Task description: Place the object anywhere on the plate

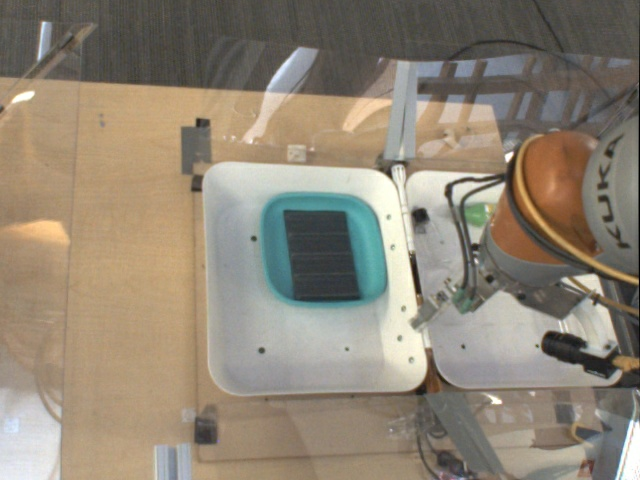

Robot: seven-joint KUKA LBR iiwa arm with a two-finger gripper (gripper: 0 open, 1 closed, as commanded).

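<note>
Orange-banded arm (560, 208) hides its claw — grip unreadable — above right bin (500, 353); teal plate (372, 258) lies left.

Overhead slanted view of both bins (310, 378)

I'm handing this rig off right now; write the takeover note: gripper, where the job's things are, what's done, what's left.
Gripper: the grey KUKA arm with the orange band hangs over the right white bin; its bulk hides the fingers, so no grasp can be confirmed.
Plate: the teal rounded-square plate sits in the left white bin, with a dark ribbed rectangular piece lying in its middle.
A small green thing peeks out by the arm in the right bin; too hidden to identify.
Done: nothing confirmable.
Left: verify what the gripper carries, then place it on the plate.
</note>
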